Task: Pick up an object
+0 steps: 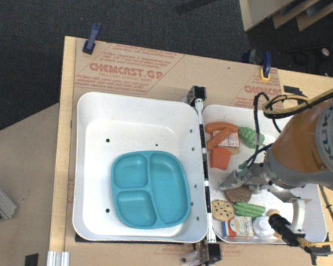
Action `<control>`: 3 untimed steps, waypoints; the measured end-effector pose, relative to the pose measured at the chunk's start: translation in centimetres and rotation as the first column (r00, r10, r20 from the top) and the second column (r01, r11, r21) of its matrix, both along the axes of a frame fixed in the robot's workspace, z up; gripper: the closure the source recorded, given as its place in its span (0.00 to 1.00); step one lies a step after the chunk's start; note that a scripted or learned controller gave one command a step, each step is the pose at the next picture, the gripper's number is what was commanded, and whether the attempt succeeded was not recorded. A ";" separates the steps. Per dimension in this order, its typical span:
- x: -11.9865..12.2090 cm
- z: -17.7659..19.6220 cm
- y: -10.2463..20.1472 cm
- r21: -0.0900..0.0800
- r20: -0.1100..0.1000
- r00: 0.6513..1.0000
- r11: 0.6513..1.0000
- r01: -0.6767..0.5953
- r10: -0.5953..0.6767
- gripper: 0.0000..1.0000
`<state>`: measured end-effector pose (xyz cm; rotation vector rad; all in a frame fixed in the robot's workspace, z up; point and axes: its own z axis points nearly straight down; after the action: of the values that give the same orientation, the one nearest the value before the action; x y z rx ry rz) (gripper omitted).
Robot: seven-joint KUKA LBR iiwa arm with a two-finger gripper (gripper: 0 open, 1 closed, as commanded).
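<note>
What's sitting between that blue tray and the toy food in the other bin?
In the camera view, only the bins' white rims and a black clamp strip separate the blue tray from the toy food.

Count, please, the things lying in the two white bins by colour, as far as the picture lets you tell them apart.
Teal: 1, the divided tray in the left bin.
Orange or red: 3, two sausage-like pieces and a block.
Green: 2, one piece and a long one.
Brown: 2, the cookie and a dark piece.
Mixed print: 2, two small packages.
Total: 10 seen; the arm hides part of the right bin.
</note>
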<state>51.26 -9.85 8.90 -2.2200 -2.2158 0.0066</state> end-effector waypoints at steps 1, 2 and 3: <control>4.2 9.9 6.1 0.000 0.015 1.000 1.000 -0.011 0.011 1.00; 3.8 9.3 5.6 -0.001 0.002 1.000 1.000 -0.003 0.003 0.00; 1.8 3.8 -0.5 -0.001 -0.006 1.000 1.000 0.005 -0.005 0.00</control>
<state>53.04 -10.37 12.66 -2.2226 -2.2078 0.0139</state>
